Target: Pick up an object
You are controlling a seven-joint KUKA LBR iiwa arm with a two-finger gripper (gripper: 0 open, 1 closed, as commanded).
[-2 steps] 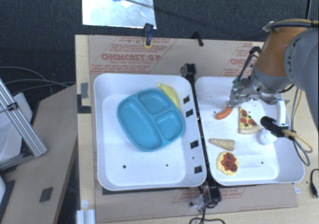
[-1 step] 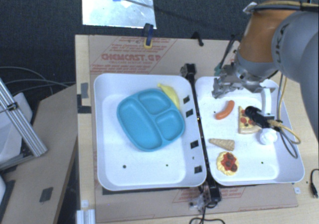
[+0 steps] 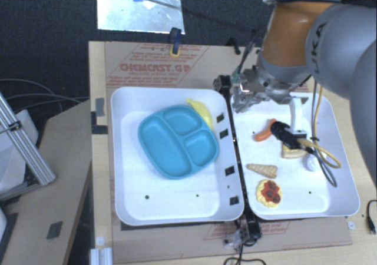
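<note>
- The grey metal gripper (image 3: 242,100) on the orange-banded arm hangs over the far left corner of the right shallow white bin (image 3: 306,199), close to the wall between the two bins. Whether it is open or closed I cannot tell, because the wrist hides its tip. Nothing can be seen in its hold.
- The nearest candidate is the small orange-red sausage-shaped toy (image 3: 265,130). It lies on the bin floor just towards the near side of the gripper, apart from it.
- To take it well, I judge the gripper should come down over the toy's middle and close across its narrow width, not along its length.
- It looks smooth and rounded, so an off-centre pinch could squirt it sideways.
- It lies at a slant, with its redder end pointing to the far right, so the wrist probably needs turning to match.
- The floor around it is bare on the left, which leaves room to descend.
- Other choices lie nearer the front: a tan ridged cone (image 3: 262,169) and a round yellow toy with a red topping (image 3: 269,192), each lying flat and separate.
- The left shallow white bin (image 3: 135,199) holds a blue divided plastic plate (image 3: 177,140) with a yellow banana-shaped toy (image 3: 201,111) touching its far edge. Both look harder to grip.
</note>
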